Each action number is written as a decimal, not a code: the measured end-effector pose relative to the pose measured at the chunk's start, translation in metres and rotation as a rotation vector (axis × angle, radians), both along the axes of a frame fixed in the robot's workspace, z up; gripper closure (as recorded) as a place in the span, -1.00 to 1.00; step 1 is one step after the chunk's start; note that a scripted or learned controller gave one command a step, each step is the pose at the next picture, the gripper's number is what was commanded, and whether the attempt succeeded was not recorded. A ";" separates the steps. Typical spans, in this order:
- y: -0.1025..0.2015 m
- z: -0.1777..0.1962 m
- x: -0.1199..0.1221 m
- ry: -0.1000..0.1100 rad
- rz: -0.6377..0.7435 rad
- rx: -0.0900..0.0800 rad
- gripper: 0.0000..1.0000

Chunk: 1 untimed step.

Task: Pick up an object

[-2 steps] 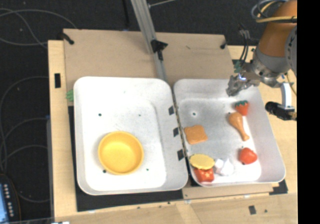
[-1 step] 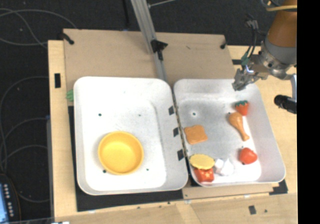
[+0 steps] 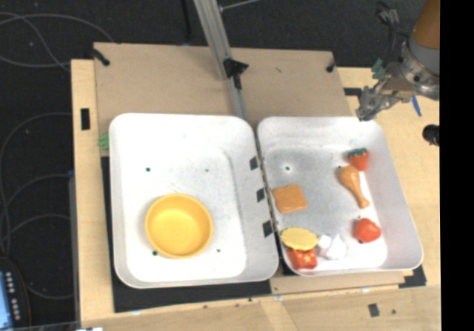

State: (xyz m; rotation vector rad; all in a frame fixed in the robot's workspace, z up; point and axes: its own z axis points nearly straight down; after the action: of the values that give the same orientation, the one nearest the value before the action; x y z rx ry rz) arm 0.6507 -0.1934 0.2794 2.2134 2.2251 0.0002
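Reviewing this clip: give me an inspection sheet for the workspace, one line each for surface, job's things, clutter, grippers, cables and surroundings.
Surface: bench with left bin and right bin side by side.
Job's things: right bin holds toast slice, drumstick, strawberry, red piece, burger toy, white piece.
Clutter: yellow bowl in left bin.
Grippers: gripper above right bin's far right corner, holding nothing seen.
Cables: loose cables left of bench.
Surroundings: slanted metal rail, dark floor.

High fixed camera — slanted down on both bins (image 3: 185, 129)
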 end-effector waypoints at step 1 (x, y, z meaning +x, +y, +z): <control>0.046 -0.002 -0.010 0.001 0.000 0.001 1.00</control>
State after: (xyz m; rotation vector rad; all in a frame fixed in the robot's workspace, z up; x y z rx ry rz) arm 0.6410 -0.1473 0.2773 2.2151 2.2257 -0.0002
